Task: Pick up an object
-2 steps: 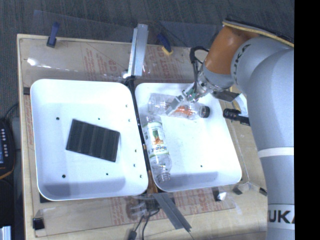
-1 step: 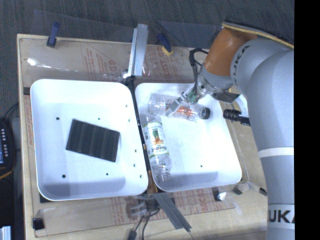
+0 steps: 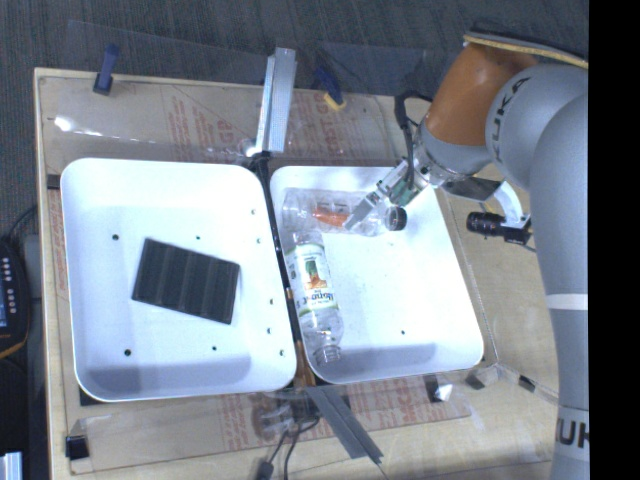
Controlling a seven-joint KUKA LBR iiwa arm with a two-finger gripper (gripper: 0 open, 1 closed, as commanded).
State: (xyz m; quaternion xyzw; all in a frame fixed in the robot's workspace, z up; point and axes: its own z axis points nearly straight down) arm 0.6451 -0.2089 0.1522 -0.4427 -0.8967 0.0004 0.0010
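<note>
Gripper (image 3: 372, 208) was low in right bin (image 3: 440, 298), upper part, tips at a clear crumpled plastic item with orange bits (image 3: 325, 211); grip state couldn't be told. Clear bottle with green label (image 3: 314, 293) lay along that bin's left wall. Dark ribbed pad (image 3: 187, 280) lay flat in left bin (image 3: 90, 198).

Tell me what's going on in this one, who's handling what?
A grey robot arm reaches in from the right, with its gripper low over the far part of the right bin. The tip is at a clear plastic package with orange bits; whether it has hold of it is not clear. A plastic bottle lies along that bin's left wall. The left bin holds a flat dark ridged panel, untouched.
</note>
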